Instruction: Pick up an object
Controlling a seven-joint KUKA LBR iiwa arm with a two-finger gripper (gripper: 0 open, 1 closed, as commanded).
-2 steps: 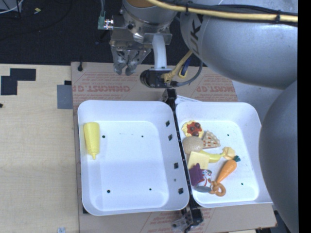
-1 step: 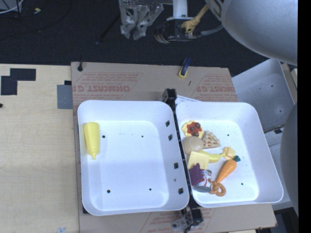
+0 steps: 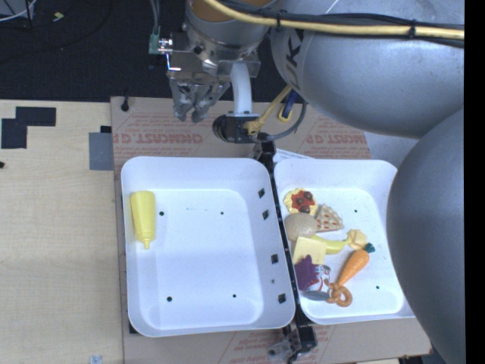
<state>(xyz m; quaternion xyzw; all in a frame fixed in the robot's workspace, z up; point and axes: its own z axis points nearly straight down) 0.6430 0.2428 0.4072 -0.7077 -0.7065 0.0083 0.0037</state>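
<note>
The gripper (image 3: 194,111) hangs high at twelve o'clock above the left bin (image 3: 250,174), fingers nearly together, holding nothing. The yellow bottle (image 3: 143,216) lies alone at that bin's nine o'clock side, an easier pick than the crowded toys (image 3: 324,255). I'd open wide, drop straight over its middle, straddling its narrow width.

arm (image 3: 364,67): glossy grey | cable (image 3: 341,26): yellow | end effector (image 3: 193,112): metallic
</note>
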